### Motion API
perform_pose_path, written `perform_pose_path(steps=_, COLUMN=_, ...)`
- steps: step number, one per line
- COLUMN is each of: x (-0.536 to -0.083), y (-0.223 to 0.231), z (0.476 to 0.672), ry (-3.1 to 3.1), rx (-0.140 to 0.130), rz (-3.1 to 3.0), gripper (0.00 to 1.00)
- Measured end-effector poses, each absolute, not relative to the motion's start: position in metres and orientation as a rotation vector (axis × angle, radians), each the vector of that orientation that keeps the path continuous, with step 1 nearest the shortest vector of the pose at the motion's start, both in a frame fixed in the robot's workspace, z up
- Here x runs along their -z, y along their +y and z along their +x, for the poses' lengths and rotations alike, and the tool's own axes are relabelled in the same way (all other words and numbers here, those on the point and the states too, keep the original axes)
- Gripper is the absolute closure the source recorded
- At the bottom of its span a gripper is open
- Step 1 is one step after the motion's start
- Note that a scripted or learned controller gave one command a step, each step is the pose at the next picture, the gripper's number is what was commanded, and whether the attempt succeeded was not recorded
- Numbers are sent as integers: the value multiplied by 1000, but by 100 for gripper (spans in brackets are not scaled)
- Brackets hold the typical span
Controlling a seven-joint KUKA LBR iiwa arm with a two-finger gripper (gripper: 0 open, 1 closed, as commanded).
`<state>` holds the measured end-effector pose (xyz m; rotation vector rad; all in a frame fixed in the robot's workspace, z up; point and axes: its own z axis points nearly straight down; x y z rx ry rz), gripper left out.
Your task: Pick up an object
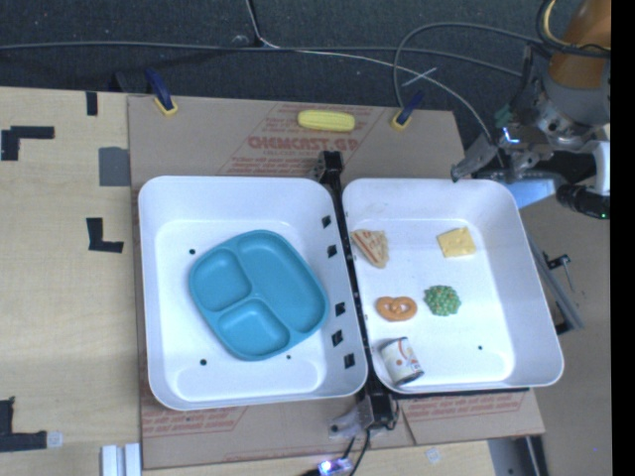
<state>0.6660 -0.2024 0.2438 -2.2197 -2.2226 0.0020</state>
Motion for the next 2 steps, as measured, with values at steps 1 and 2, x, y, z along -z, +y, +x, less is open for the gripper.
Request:
perform_pose_path(steps=1, x=-182, y=-195, z=666, ry=-2221, rx=-6, rz=-2217, gripper=0)
perform_pose_path(steps=2, x=-138, y=-191, z=662, ry=-2222, rx=-6, rz=-2217, gripper=0)
